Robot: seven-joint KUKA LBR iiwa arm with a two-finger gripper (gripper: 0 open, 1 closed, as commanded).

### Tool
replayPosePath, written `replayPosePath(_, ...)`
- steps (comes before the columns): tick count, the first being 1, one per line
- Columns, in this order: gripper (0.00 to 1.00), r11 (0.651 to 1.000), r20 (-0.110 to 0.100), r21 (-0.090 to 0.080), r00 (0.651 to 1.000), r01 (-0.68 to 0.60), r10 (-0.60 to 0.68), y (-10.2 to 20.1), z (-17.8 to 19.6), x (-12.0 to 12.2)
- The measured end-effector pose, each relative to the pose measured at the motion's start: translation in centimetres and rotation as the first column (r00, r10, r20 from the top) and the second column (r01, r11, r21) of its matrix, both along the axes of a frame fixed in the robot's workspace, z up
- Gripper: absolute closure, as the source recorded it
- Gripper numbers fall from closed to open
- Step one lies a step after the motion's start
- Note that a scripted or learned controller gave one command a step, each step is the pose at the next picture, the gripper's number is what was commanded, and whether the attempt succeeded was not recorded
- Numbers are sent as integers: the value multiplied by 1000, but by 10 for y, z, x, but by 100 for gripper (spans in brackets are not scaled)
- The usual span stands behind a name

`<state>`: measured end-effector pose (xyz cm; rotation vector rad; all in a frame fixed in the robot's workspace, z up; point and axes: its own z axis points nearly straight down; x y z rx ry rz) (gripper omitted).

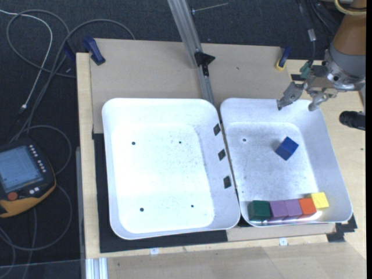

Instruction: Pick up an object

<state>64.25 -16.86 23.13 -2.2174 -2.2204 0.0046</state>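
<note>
Gripper (301, 101) hangs at the upper right of the frame, over the top rim of the right bin (256, 112). Fingers spread wide, nothing between them. It looks parked above the bin edge, clear of the contents, likely so it can come down on a target unobstructed.

Blue cube (286, 147) sits alone in the middle of the right bin, rotated corner-on, just below and slightly left of the gripper. Open floor all round it; easiest candidate, in my judgement. The rotated faces may need a wrist turn to square the fingers.

Along the bin's lower wall, a row packed side by side: green cube (260, 209), purple cube (284, 207), orange cube (307, 205), yellow cube (320, 200). These touch each other and crowd the wall, so fingers would find little room there.

Left bin (116, 121) lies just beside the right one. A metal pole (186, 28) slants down from the top centre to the gap between the bins, well left of the gripper. A pendant (20, 173) sits at far left, off the bench.
</note>
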Motion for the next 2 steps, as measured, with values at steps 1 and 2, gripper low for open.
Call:
replayPosePath(1, 0, 1000, -7, 2, 1000, 4, -4, -31, -99, -41)
replayPosePath(2, 0, 1000, -2, 2, 1000, 0, 0, -27, -134, -29)
